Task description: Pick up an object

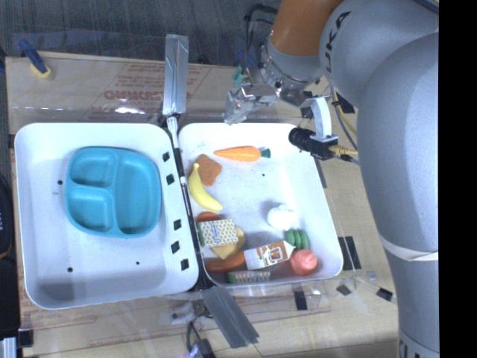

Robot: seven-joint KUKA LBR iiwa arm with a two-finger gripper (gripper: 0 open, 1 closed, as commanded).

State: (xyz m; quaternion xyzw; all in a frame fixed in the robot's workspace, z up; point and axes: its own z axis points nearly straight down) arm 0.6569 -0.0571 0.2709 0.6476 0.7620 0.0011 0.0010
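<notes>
1. Camera view, far left: the left shallow white plastic bin (30,222) sits on the wooden surface (89,77) and bears a light-blue divided plastic plate (113,191), lying flat near the bin's middle. Nothing else lies in this bin.

2. Right of the divider, the right shallow white plastic bin (328,230) carries the pickable things. A yellow toy banana (201,191) lies along the left wall, touching a brown bread-like piece (209,170). An orange toy carrot with a green tip (240,154) lies alone near the far wall.

3. Toward the near wall, a small blue-and-yellow box (218,233), a white-and-orange carton (270,255), a round red toy fruit (304,262) and a green piece (297,238) crowd together; a white rounded object (282,217) lies just apart from them.

4. Above the right bin's far rim hangs the hand (240,108), on the grey arm with its orange band (305,13). Nothing sits between its fingers; how wide they stand I cannot tell, as the metal blurs against the surface.

5. Judged step: the approach, before any descent. The carrot looks the nearest and least crowded target.

6. The next move calls for shifting inward over the bin, aligning the fingers across the carrot's narrow width, then lowering without striking the far wall.
</notes>
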